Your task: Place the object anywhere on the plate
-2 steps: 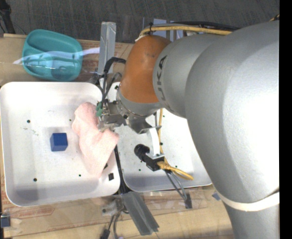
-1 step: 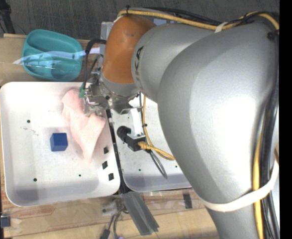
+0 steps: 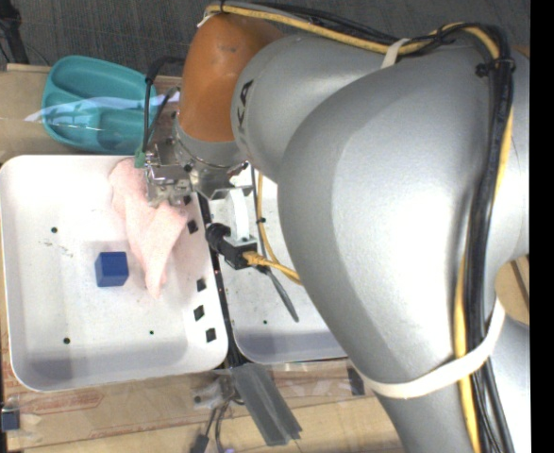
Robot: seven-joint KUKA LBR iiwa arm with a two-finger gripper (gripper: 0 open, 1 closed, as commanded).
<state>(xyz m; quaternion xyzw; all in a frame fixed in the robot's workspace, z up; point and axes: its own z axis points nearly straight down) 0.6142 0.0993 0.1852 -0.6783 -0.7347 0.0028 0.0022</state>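
Observation:
A pink cloth [image 3: 154, 239] lies crumpled in the left bin [image 3: 31, 328], stretching from the bin's upper middle down toward its centre. My gripper [image 3: 168, 185] is right over the cloth's upper end and touches or nearly touches it. The wrist hides the spot where they meet. A small blue cube [image 3: 112, 268] sits on the bin floor just left of the cloth. A teal dish-shaped object [image 3: 92, 102] rests on the bench beyond the left bin's far edge, up and left of the gripper.
The grey arm covers most of the right bin [image 3: 277, 343]. A black cable with a yellow-orange connector [image 3: 248, 258] hangs over the divider between the bins. Bare floor lies in the left bin's near half.

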